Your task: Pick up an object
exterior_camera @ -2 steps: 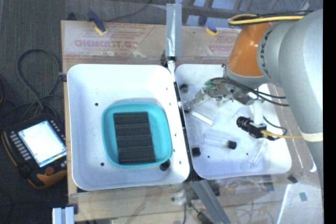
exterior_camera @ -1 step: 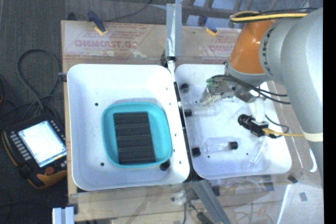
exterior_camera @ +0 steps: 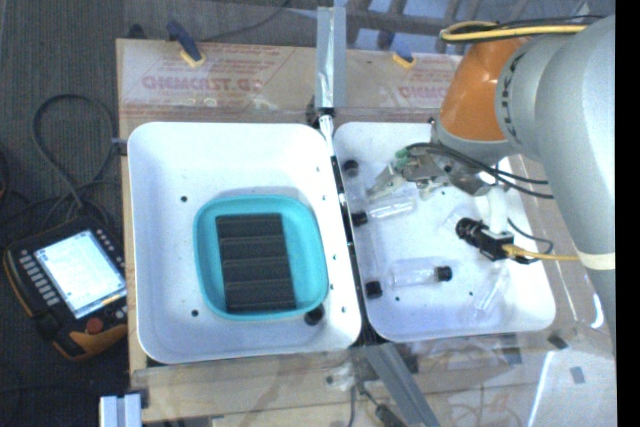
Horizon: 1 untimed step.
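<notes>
Clear vial with a black cap (exterior_camera: 415,272) lies on its side in the right bin (exterior_camera: 452,327), towards the near edge and roughly mid-width, with the cap pointing right. A second clear tube (exterior_camera: 490,290) lies tilted just to its right, near the bin's near right corner, apart from the vial. A third clear plastic piece (exterior_camera: 392,207) lies further back in the same bin, close to the wall shared with the left bin.

The gripper (exterior_camera: 392,177) is low over the back left part of the right bin, just behind that third clear piece. Whether it touches the piece cannot be told, and whether the gripper is spread or pressed together cannot be told either. Nothing can be seen held in it. The grey arm (exterior_camera: 565,115) reaches in from the right, and its orange band (exterior_camera: 480,100) sits over the bin's back edge.

The left bin (exterior_camera: 160,175) holds a teal tray (exterior_camera: 205,245) near its middle, with a dark ribbed insert (exterior_camera: 255,260) lying inside it. Both bins rest side by side on a brown board (exterior_camera: 230,85). A handheld controller with a lit screen (exterior_camera: 70,275) lies on the dark floor to the left of the bench.
</notes>
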Tool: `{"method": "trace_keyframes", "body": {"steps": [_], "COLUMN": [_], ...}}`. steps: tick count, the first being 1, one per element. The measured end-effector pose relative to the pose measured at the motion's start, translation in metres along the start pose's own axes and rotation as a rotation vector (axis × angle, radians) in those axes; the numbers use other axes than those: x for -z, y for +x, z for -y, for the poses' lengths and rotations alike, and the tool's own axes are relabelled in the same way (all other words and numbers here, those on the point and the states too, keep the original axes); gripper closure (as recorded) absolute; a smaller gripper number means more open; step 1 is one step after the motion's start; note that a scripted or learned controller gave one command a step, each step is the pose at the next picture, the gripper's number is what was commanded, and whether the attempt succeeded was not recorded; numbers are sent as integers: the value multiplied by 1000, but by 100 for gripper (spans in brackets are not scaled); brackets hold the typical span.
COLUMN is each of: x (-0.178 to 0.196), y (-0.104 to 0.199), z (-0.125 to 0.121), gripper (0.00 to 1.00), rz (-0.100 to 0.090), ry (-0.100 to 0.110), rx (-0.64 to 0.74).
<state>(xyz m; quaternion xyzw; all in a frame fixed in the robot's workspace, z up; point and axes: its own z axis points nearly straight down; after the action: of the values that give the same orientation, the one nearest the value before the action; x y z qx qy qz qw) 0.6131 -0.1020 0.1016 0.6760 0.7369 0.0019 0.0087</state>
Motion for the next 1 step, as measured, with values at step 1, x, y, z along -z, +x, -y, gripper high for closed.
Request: {"method": "trace_keyframes", "body": {"steps": [1], "x": [9], "y": [1], "z": [0], "gripper": [100], "rz": [-3], "ry": [0], "rx": [0]}}
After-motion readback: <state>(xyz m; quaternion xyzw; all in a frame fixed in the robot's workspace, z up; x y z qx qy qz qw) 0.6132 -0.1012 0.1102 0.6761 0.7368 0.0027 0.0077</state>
